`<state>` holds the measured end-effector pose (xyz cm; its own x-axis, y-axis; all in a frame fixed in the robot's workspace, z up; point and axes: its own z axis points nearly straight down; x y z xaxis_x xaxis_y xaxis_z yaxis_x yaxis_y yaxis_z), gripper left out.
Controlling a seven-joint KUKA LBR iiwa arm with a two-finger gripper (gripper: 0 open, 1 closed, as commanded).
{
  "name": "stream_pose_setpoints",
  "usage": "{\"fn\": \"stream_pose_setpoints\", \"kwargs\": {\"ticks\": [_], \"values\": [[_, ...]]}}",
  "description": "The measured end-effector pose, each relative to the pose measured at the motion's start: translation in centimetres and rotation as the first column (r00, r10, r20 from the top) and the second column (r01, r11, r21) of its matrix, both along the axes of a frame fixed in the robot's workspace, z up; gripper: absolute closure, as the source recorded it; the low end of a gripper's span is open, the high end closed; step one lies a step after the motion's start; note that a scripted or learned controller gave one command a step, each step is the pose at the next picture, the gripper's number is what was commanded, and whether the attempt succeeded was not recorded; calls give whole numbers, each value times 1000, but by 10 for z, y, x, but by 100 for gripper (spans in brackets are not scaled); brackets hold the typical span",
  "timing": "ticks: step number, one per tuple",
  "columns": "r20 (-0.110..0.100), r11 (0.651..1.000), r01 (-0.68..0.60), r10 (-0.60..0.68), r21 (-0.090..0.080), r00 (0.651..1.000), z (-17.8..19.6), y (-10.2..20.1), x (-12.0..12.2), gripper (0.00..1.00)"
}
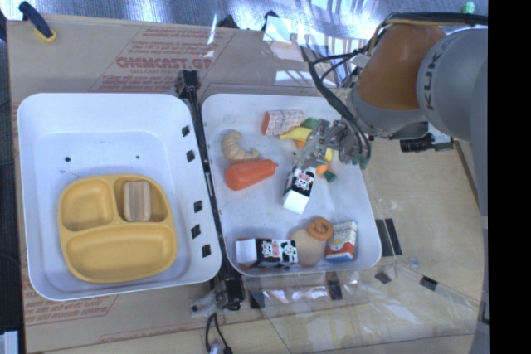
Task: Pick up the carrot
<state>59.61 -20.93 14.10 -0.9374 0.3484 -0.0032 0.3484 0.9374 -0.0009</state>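
The carrot (249,173), an orange-red tapered piece, lies on its side in the left half of the right bin (358,215). It sits just below a tan croissant (236,147). My gripper (320,148) hangs over the bin's upper right part, above a cluster of yellow and green toy food (300,130). It is well to the right of the carrot and apart from it. A black-and-white milk carton (299,190) stands between the carrot and the gripper, just below the gripper.
An orange box (281,121) lies at the back of the right bin. A second milk carton (267,251), a brown bun (315,233) and a small carton (343,240) line its front edge. The left bin (50,120) holds a yellow divided tray (116,249) with a tan block (136,200).
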Motion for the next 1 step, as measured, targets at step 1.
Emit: {"fn": "stream_pose_setpoints", "kwargs": {"ticks": [1], "values": [[4,946,324,-324,1,946,75,26,-30,100]]}}
